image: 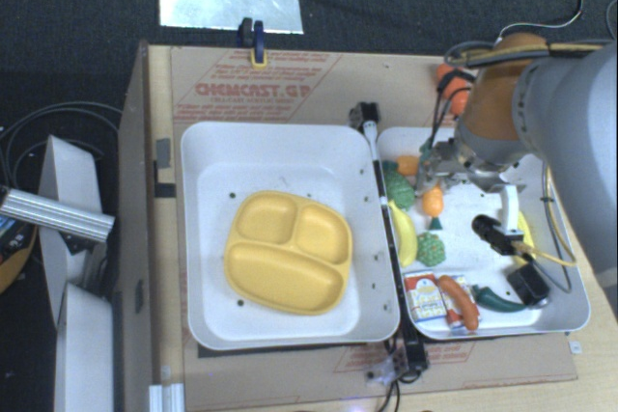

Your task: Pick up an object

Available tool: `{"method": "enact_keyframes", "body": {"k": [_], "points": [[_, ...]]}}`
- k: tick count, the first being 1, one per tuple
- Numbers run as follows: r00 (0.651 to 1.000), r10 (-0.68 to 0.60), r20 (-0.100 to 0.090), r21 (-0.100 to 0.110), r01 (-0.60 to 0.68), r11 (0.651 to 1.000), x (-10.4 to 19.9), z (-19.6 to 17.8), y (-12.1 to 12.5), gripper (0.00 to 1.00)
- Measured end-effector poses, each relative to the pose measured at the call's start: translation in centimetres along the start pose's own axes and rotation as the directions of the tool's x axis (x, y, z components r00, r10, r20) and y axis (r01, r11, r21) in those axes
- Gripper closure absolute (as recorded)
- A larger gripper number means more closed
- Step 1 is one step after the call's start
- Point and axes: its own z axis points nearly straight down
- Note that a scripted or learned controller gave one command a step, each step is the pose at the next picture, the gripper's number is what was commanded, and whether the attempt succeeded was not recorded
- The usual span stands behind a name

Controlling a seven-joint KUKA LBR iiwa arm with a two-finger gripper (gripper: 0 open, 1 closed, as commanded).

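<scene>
I can read one marking: "CHEMCAST GP" in red letters on the brown sheet (253, 90) covering the counter, at twelve o'clock from the left bin (208, 145). Smaller red print around it stays illegible to me.

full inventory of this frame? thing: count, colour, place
left bin: 1, white, left half of bench
right bin: 1, white, right half of bench
divided plate: 1, yellow, three compartments, lying in left bin
banana: 1, yellow, right bin, along its left wall
broccoli-like toy: 1, green, right bin, just right of the banana
orange toy: 1, orange, right bin, below the gripper
sausage: 1, red-orange, right bin, near front edge
printed card: 1, red and white, right bin, front left corner
green toy: 1, dark green, right bin, front
cardboard sheet: 1, brown, under both bins
gripper: 1, grey, over right bin's rear left, fingers unclear
arm: 1, grey with orange band, from right
</scene>
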Motion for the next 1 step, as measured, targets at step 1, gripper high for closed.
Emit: {"method": "enact_keyframes", "body": {"k": [1], "points": [[1.000, -0.006, -0.006, 0.000, 0.006, 1.000, 6.81, -9.97, -0.97, 1.00]]}}
